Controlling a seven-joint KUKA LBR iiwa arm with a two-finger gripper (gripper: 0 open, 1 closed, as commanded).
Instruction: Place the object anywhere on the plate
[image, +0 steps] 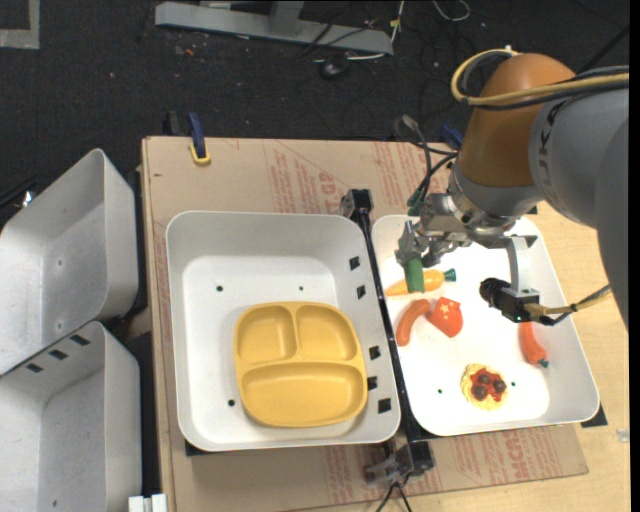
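One yellow plate (300, 377), five toy foods (443, 316), two white bins (190, 240), one pincer (420, 262)

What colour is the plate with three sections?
The plate is yellow, seen plainly in the camera view, in the left bin.

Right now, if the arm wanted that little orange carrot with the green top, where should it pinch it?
Probably across the orange body of the carrot, from straight above. It lies flat, lengthwise left to right, in the right bin, with its green top by the gripper. Avoid its lower side, near the red sausage.
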